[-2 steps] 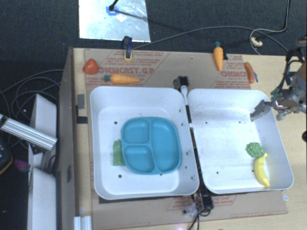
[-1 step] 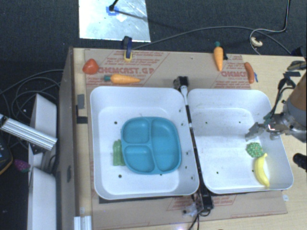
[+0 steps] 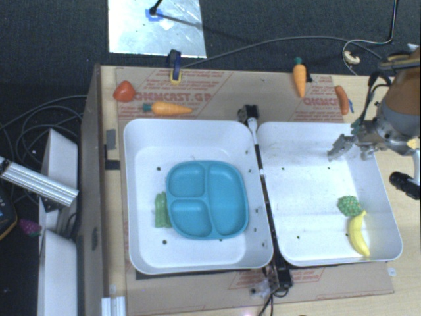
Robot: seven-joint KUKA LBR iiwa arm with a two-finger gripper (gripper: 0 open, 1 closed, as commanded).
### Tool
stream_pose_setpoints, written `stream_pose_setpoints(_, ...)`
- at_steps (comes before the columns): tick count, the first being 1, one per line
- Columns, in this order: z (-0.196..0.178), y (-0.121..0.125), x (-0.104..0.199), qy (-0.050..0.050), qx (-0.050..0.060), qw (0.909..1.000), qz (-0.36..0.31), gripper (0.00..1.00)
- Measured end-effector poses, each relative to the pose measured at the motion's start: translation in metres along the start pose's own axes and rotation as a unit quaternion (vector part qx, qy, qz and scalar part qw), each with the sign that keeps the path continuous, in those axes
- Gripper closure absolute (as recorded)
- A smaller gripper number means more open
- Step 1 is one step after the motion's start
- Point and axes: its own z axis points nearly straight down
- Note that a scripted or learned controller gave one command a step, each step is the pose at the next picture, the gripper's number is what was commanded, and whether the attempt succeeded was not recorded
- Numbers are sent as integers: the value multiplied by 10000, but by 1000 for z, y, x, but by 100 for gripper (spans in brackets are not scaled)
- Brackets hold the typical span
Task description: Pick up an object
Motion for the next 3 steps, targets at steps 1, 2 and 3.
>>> stream_pose_setpoints(1,-36,-122,-1,0,10,10000,17,0)
stream_pose_setpoints(2,73,-108,0,0,4,10000,14,0)
stream_pose_setpoints(3,73,-5,18,6,-2,10000,1,0)
